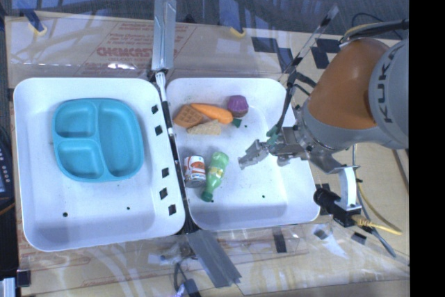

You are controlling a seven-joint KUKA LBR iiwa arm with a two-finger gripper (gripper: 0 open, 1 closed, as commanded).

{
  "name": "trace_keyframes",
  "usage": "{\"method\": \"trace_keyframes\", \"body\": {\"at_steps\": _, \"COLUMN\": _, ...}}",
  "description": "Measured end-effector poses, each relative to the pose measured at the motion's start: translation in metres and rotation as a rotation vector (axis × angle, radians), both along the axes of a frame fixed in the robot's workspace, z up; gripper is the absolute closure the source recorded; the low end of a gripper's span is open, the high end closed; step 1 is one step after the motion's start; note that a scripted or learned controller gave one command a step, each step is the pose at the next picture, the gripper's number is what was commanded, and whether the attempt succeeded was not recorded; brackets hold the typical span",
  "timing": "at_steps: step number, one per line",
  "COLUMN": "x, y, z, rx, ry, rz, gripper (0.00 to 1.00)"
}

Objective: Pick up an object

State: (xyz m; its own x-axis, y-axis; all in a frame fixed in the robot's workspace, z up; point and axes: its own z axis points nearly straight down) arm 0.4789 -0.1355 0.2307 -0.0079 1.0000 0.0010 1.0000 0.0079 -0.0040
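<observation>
The scene is viewed by 1 fixed camera, set above the bench and tilted down at a slant. Both shallow white plastic bins, the left one [28, 149] and the right one [271, 209], are taken in whole, from a moderate height. The grey arm with the orange band [348, 90] is seen entering from the right edge.

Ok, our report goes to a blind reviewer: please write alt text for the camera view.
A grey and orange robot arm reaches from the right, its gripper over the right bin, beside a green bottle, small can, carrot and purple vegetable. The left bin holds a blue divided plate.
</observation>
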Motion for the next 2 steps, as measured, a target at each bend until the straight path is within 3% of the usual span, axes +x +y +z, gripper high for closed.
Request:
{"method": "trace_keyframes", "body": {"at_steps": 1, "x": 0.0313, "y": 0.0217, "z": -0.1297, "rx": 0.000, "ry": -0.002, "rz": 0.007, "gripper": 0.00}}
{"method": "trace_keyframes", "body": {"at_steps": 2, "x": 0.0313, "y": 0.0219, "z": -0.1207, "rx": 0.000, "ry": 0.000, "rz": 0.012, "gripper": 1.00}}
